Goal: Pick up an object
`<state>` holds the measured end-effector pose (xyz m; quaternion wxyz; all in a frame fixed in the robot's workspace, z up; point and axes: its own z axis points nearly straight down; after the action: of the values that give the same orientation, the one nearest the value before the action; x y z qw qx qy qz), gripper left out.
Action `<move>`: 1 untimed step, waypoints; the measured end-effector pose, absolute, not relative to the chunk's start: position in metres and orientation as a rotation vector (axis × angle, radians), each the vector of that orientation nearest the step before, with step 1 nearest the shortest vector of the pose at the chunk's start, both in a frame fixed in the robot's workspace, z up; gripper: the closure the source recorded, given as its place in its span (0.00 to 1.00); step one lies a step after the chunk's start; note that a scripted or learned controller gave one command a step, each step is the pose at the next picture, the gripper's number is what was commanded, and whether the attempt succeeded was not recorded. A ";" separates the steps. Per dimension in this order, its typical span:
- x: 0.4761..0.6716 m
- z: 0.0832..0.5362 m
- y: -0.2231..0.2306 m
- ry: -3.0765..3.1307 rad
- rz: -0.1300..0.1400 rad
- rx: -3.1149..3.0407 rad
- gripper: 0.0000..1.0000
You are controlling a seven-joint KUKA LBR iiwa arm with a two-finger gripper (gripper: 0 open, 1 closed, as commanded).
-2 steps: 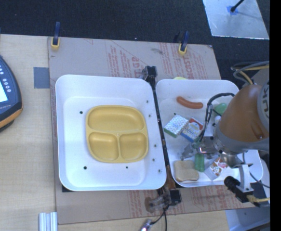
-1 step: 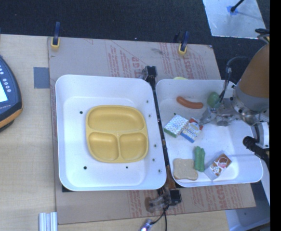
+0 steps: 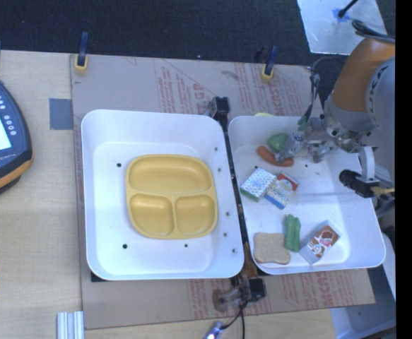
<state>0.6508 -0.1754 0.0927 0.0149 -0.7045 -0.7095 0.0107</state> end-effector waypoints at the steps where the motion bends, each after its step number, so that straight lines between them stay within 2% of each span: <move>1: 0.651 0.092 -0.176 -2.208 0.032 -2.192 0.00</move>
<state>0.6508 -0.1757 0.0925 0.0151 -0.7044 -0.7096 0.0102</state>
